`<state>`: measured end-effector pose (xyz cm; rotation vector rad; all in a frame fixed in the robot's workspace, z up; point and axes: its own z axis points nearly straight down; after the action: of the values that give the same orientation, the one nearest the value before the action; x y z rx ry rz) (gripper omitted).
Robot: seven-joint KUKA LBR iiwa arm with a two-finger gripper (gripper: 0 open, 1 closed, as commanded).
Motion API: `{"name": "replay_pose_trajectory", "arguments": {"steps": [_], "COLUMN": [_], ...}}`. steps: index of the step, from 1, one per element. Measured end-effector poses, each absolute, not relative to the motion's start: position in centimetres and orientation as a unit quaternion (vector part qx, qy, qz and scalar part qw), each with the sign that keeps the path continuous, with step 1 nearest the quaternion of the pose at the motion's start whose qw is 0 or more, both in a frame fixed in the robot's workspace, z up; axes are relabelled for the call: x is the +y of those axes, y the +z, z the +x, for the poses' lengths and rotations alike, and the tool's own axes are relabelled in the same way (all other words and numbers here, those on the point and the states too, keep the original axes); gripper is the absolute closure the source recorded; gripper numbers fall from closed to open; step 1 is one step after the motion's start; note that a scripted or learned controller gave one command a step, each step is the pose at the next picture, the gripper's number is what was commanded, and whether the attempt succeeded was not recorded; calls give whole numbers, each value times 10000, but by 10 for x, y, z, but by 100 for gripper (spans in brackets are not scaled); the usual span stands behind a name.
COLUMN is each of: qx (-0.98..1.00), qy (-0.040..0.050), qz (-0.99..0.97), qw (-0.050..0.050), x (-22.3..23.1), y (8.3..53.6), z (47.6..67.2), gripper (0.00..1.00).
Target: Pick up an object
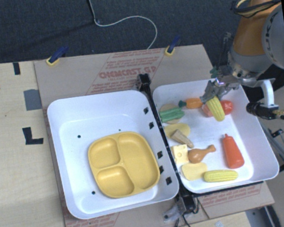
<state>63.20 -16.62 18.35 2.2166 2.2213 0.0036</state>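
My gripper reaches in from the right over the far part of the right bin. A yellow corn cob hangs tilted just under the fingertips, its upper end between them, so the gripper looks shut on it. A red tomato lies right beside the cob, partly behind it. Close to the left of the gripper are an orange carrot and a green vegetable.
The right bin also holds a red bottle, a drumstick, a second corn cob, a cheese wedge and pale yellow pieces. A yellow divided plate lies in the left bin.
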Motion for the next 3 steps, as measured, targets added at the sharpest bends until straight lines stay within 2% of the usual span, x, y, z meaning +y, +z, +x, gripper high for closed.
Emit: {"name": "replay_pose_trajectory", "arguments": {"steps": [1,2,3], "qx": [7077,7091,7091], "qy": [9,-5,-2], "qz": [7065,7051,7051], "qw": [16,-17,-15], "x": [-166,-111,-65], "y": [227,216,231], "z": [633,613,591], "gripper": [100,100,100]}}
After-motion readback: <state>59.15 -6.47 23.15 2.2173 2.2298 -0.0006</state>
